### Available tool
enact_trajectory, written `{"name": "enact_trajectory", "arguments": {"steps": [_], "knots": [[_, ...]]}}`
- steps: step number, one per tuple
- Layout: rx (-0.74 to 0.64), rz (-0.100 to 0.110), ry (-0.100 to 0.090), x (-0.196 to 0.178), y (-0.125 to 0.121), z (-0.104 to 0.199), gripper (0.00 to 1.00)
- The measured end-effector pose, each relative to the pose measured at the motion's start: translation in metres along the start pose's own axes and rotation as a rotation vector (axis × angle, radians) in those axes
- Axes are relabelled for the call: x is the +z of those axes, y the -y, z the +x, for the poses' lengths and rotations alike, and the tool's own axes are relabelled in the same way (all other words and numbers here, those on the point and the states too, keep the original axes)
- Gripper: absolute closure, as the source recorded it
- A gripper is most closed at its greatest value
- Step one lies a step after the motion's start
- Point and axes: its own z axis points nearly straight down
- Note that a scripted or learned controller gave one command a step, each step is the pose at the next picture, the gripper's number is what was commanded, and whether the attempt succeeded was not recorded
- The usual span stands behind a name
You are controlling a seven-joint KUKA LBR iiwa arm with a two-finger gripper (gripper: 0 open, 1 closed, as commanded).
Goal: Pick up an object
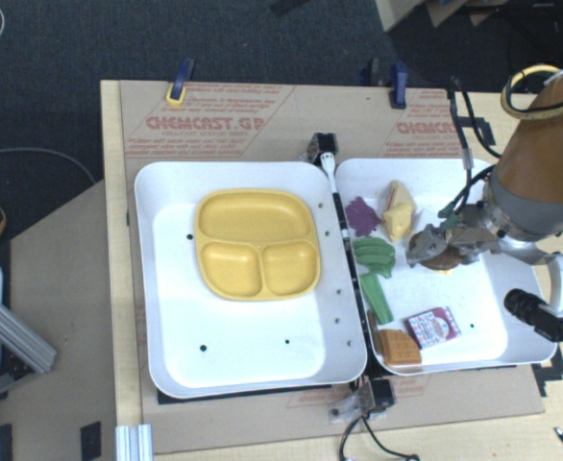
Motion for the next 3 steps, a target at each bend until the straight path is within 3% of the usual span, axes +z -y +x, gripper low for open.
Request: {"name": "enact_trajectory", "arguments": {"steps": [2,3], "knots": [[-0.001,-0.005,0.001,-0.017,-0.041,0.090,1.00],[0.001,-0.003,0.001,0.000,-0.072,0.133,1.00]]}}
